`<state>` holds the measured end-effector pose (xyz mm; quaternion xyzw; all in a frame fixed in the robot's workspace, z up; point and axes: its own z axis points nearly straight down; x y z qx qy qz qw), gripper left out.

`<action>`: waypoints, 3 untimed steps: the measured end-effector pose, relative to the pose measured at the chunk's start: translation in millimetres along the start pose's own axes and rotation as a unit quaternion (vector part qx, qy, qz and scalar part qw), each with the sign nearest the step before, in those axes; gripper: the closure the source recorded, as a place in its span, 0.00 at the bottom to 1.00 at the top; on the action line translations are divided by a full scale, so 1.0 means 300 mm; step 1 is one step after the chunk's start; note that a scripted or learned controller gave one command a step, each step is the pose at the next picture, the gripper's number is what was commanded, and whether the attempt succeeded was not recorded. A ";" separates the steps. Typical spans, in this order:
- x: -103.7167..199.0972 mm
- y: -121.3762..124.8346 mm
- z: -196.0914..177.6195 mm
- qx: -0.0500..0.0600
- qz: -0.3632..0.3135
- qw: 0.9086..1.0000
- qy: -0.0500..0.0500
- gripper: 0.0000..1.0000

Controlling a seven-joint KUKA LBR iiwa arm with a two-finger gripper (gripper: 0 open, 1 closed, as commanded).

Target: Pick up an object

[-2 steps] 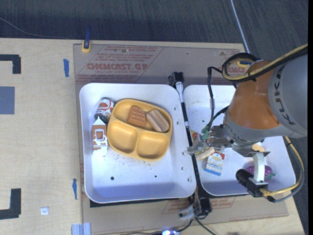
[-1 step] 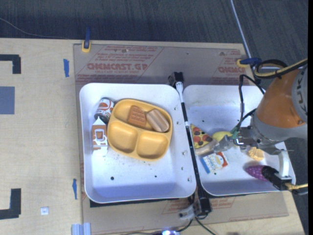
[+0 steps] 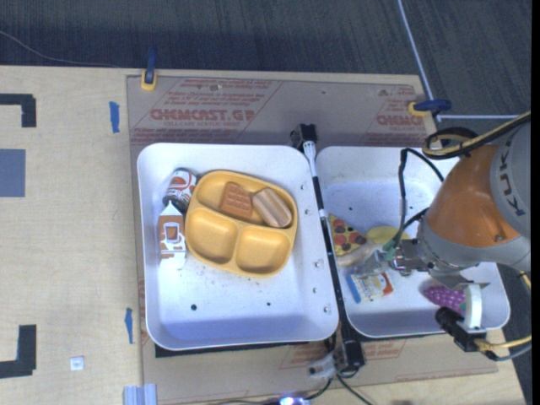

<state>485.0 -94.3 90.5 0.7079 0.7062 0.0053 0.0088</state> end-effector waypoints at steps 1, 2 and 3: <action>-0.012 0.007 -0.040 -0.004 0.001 1.000 -0.004 1.00; 0.274 -0.011 -0.316 0.009 -0.002 1.000 0.003 1.00; 0.272 -0.011 -0.316 0.010 -0.002 1.000 0.003 0.00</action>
